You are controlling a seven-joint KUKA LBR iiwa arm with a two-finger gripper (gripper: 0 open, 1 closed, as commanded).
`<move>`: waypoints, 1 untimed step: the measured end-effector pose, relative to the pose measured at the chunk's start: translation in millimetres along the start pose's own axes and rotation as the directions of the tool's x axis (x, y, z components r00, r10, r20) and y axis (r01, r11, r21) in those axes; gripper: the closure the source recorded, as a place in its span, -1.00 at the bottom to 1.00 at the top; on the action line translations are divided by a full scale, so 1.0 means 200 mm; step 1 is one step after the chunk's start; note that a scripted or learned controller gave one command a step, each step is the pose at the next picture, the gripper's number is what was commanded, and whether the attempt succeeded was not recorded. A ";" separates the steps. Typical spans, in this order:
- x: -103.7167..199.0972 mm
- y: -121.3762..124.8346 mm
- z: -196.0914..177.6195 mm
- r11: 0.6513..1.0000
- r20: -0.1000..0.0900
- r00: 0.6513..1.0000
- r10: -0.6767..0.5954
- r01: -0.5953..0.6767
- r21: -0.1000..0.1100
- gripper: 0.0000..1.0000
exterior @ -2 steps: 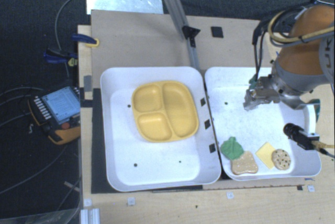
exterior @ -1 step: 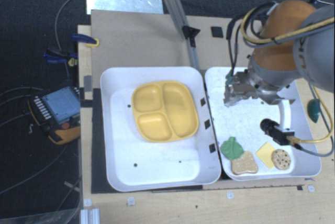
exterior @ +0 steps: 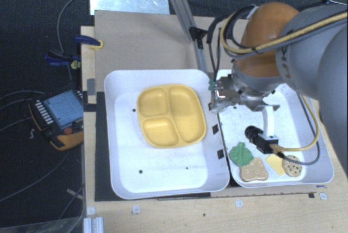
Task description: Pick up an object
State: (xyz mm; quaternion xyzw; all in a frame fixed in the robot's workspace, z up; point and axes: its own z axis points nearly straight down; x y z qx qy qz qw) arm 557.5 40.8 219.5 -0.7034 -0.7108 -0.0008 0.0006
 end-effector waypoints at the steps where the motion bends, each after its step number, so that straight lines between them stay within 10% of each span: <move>1: 0.29 0.02 -0.05 1.000 0.000 1.000 0.000 0.000 -0.002 1.00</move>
